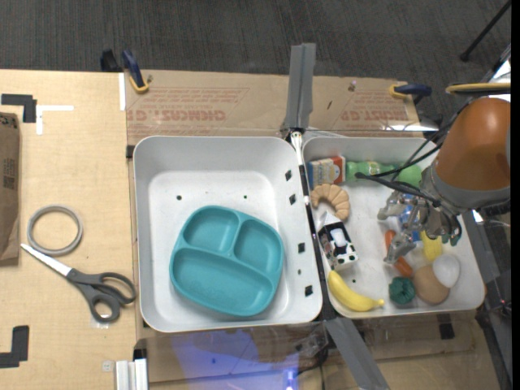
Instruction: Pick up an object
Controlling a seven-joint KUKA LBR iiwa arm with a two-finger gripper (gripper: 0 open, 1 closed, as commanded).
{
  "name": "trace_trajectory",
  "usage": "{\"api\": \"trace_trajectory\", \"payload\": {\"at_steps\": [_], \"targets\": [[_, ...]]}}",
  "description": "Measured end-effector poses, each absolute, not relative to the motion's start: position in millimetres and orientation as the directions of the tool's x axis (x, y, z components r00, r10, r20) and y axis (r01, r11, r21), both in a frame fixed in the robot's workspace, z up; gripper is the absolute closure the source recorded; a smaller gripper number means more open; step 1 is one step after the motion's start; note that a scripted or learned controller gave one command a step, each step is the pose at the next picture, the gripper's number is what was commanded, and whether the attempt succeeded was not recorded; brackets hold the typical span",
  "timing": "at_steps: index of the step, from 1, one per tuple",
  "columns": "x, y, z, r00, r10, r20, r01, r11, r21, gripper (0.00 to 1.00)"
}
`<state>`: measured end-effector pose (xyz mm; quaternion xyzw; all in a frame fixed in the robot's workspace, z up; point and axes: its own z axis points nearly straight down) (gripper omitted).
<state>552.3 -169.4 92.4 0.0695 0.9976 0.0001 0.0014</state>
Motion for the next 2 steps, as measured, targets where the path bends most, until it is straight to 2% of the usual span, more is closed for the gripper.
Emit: {"api": "trace_trajectory", "payload": {"at_steps": [1,2], "targets": [[554.1,-168.8,103.1,-0.991,0.135,-0.008,0.136,0.991,-0.001,1.00],[554.2,-168.7,103.1,-0.991,0.136,-0.008,0.136,0.991,-0.001,0.00]]}}
